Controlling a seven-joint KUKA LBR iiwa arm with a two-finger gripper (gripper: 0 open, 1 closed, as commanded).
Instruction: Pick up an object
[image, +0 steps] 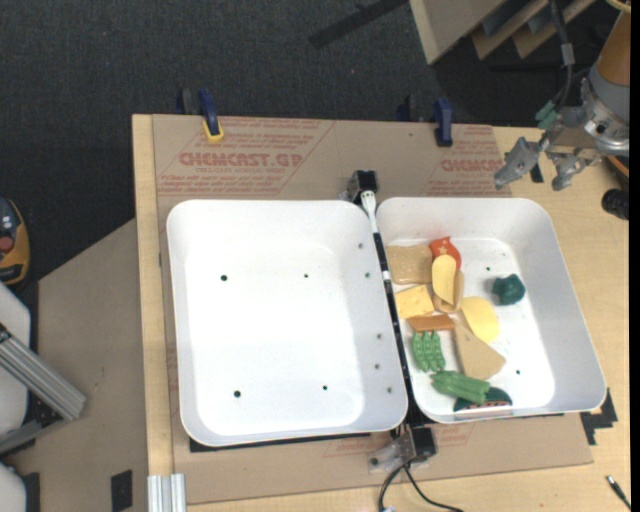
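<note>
The right bin (560, 300) holds a heap of toy food: a red piece (441, 247), a tan slice (406, 264), yellow wedges (444, 281), a round yellow piece (481, 318), a green pea pod (427, 350), a green cucumber (459, 384) and a teal lump (508, 289) lying apart to the right. My gripper (540, 168) hangs at the upper right, above the bench just beyond the right bin's far rim. Its two grey fingers (515, 164) are spread open with nothing between them.
The left bin (185, 300) lies beside the right one, their rims touching along the middle. Blue clamps (441, 122) hold the cardboard sheet at the back edge. A small black fitting (364, 184) sits where the bins meet at the far side.
</note>
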